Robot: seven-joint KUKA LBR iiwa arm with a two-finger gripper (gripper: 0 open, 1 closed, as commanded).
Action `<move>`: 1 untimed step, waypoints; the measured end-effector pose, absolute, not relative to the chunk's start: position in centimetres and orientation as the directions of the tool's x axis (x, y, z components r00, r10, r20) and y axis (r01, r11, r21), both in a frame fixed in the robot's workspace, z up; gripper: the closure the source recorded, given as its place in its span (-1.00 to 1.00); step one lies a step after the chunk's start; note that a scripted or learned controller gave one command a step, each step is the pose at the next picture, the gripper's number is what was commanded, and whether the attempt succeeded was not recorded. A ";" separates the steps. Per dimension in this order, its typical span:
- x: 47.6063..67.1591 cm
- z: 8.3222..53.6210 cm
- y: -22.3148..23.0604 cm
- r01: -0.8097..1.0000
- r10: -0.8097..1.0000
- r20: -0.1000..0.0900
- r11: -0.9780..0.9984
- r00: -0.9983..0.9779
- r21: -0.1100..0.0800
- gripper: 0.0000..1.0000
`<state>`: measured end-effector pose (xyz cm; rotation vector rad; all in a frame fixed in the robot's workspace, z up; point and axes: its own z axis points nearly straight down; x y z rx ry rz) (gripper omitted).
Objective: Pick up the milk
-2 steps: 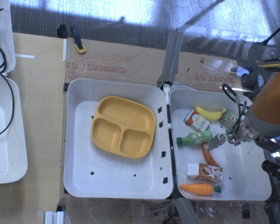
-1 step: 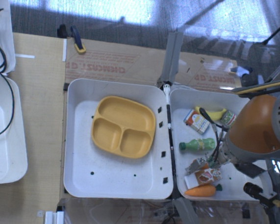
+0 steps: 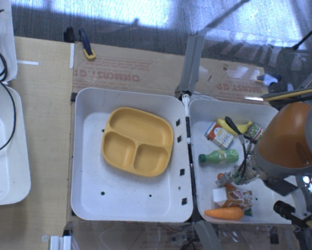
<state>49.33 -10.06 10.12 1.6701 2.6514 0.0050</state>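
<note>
The arm reaches in from the right, its orange band [image 3: 288,134] hanging over the right bin [image 3: 201,110], and the gripper [image 3: 238,174] is low among the things in that bin. Its fingers are lost in the clutter beneath the wrist, so whether they stand wide or narrow cannot be told, and nothing can be seen held between them. The milk [image 3: 220,135], a small carton with a red and white face, lies on its side toward the far part of the right bin, well apart from the gripper. Just beside it, farther back, is a yellow banana [image 3: 238,126], with a black strip lying across it. A green bottle [image 3: 219,157] lies on its side between the milk and the gripper. Nearer the front edge sit a small printed packet [image 3: 235,198] and an orange carrot [image 3: 224,213], touching or nearly so. In the left bin [image 3: 83,191] rests a yellow divided plate [image 3: 138,141] with three compartments.
</note>
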 end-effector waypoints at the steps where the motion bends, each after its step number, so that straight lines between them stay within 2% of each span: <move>1: 53.3 17.0 -13.1 0.972 0.972 -0.001 0.236 -0.236 -0.001 1.00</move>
